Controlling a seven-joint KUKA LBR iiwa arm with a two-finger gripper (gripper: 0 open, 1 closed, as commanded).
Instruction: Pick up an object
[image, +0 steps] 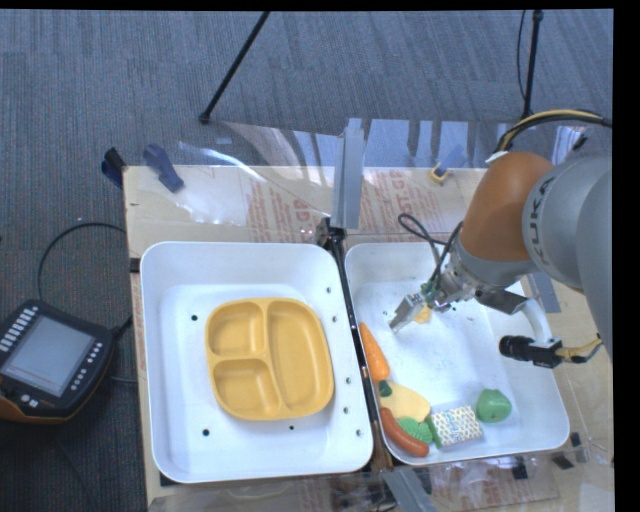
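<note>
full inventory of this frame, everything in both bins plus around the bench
divided plate: 1, yellow, middle of left bin
left bin: 1, white, left half of bench
right bin: 1, white, right half of bench
toy carrot: 1, orange, right bin along its left wall
pale yellow toy: 1, right bin, below the carrot
toy sausage: 1, red, right bin, near left corner
checked block: 1, white-green, right bin, near edge
round toy: 1, green, right bin, right of the block
teach pendant: 1, grey-orange, floor left of bench
arm: 1, grey-orange, from right
gripper: 1, over right bin, small yellow piece at its tips
</note>
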